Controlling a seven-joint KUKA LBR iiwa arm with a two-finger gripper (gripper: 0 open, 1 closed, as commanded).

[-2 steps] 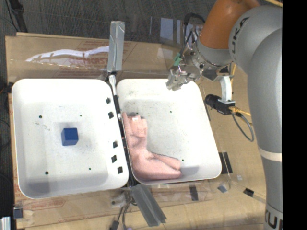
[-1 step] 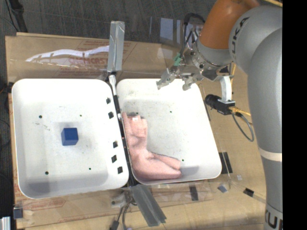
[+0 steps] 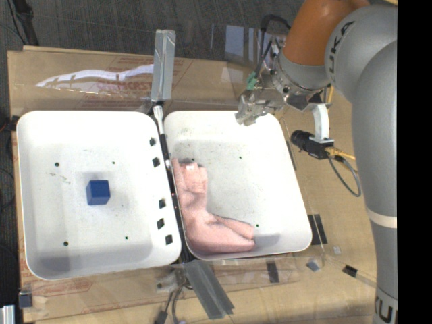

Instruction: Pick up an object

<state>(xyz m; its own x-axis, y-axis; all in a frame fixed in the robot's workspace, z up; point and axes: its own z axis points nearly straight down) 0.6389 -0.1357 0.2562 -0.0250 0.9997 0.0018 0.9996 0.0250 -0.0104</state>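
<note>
Grey arm casing (image 3: 374, 147) fills the right of the view, nearest the lens, with its orange band (image 3: 317, 19) high up above the wrist. From there the wrist reaches left to the claw (image 3: 248, 113), which hangs over the far rim of the right bin (image 3: 270, 181), near that bin's far middle. Nothing sits between its fingers as far as the view shows; whether they stand wide or narrow I cannot tell, since the tips blur against the rim.

Inside the right bin lies a pink foot-shaped object (image 3: 206, 218) (soft-looking, flesh-toned), stretched along the bin's left wall and bending toward the near edge, where its broader end rests close to the near rim. It is well apart from the claw.

Left of the divider, the left bin (image 3: 40, 181) holds a small blue cube (image 3: 98, 192), sitting on the floor a little left of the bin's middle, apart from every wall.

Both bins rest side by side on the bench (image 3: 202, 79), whose brown surface shows beyond them. A black cable fitting (image 3: 310, 144) hangs just beside the right bin's far right corner.
</note>
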